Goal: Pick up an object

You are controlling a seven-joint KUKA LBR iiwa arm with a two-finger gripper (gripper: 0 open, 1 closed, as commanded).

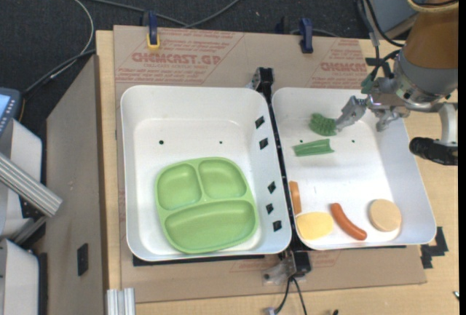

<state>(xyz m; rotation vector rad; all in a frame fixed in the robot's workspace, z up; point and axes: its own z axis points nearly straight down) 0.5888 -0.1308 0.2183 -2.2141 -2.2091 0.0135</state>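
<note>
The right bin (408, 161) holds several toy foods. A dark green leafy piece (320, 124) lies near its back, with a flat green pod (313, 148) just in front of it. Along the front edge lie a yellow piece (314, 225), a red sausage (348, 221), a round tan biscuit (384, 214) and a thin orange stick (294, 197). My gripper (365, 117) hangs over the back of this bin, open, with nothing between its fingers. Its left finger (349, 114) is right beside the leafy piece, at that piece's right edge.
The left bin (138, 161) holds a green divided plate (207, 203). A black divider strip (271, 153) runs between the bins. Clamps (152, 30) hold the cardboard base at the back. Cables trail behind the bench.
</note>
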